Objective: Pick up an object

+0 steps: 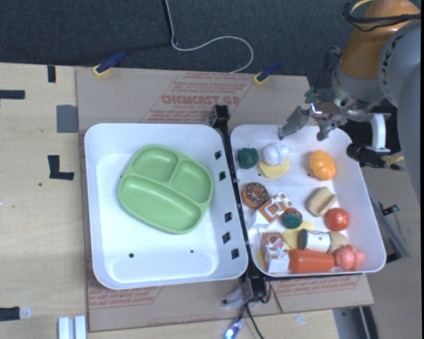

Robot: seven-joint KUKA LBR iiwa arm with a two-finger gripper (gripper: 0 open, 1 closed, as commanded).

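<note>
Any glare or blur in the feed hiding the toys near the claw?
Camera view: soft even lighting, white bin bright but not blown out; claw slightly soft, fingers hard to read; orange toy and green plate read clearly.

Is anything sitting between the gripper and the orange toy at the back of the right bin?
Nothing visible does. The gripper hangs open above the right bin's back edge, and the orange toy lies just in front of it on bare bin floor. Its nearest neighbours, the white and yellow piece and the bread roll, lie apart from it.
</note>
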